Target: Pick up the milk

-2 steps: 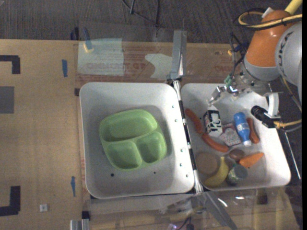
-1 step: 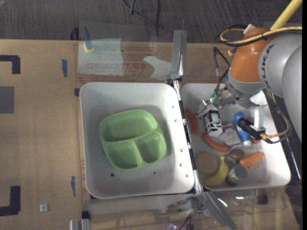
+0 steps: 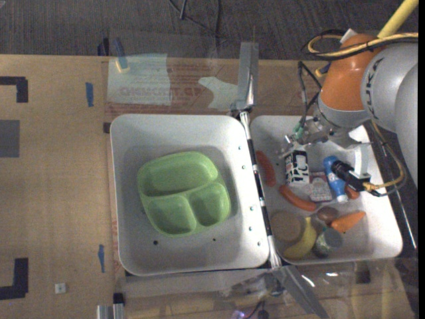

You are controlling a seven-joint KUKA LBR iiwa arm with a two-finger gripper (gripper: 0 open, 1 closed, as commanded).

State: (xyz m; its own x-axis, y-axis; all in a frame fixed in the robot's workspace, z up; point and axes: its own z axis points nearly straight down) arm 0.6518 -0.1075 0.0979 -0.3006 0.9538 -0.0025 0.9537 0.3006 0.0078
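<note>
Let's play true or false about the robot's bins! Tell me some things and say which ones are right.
1. The green plate lies in the left bin. True.
2. The milk is on the green plate. False: it is in the right bin.
3. A banana lies in the right bin. True.
4. The gripper is above the left bin. False: it is above the right bin, near the milk.
</note>
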